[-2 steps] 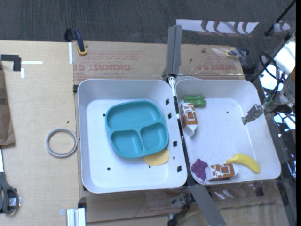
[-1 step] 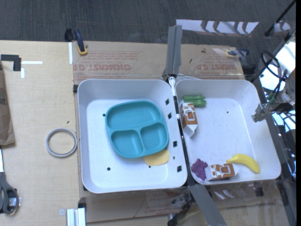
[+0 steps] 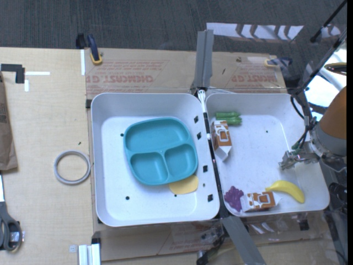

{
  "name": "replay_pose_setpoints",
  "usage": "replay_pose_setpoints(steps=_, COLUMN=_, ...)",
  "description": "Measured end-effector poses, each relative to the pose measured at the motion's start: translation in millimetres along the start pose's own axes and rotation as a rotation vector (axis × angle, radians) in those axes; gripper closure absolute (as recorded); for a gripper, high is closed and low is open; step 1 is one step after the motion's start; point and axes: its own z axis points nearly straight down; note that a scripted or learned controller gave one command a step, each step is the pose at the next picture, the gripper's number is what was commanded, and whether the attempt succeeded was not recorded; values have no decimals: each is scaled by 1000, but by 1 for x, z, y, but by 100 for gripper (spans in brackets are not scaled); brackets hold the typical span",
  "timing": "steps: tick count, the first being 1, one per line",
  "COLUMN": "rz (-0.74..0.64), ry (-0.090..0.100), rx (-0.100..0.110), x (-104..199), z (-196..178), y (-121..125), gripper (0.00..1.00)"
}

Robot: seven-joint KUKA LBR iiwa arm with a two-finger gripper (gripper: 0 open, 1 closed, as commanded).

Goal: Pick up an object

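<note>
In the right bin [image 3: 259,106] lie a yellow banana [image 3: 288,191] near the front right corner, an orange and white carton [image 3: 259,201] beside it, purple grapes [image 3: 234,197], a second orange and white carton [image 3: 222,138] by the left wall, and a green pea pod [image 3: 228,117] at the back. My gripper [image 3: 294,160] hangs low at the bin's right side, just above and behind the banana, with nothing visibly between its fingers.
The left bin [image 3: 105,148] holds a teal divided plate [image 3: 160,150] with a yellow chip [image 3: 185,185] partly under its front edge. A tape ring [image 3: 72,167] lies on the bench to the left. Scissors [image 3: 9,232] sit at the bench's front left.
</note>
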Motion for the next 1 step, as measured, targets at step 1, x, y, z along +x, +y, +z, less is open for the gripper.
replay_pose_setpoints(steps=1, rz=-6, ry=9, rx=3, x=5, z=1, y=1, gripper=0)
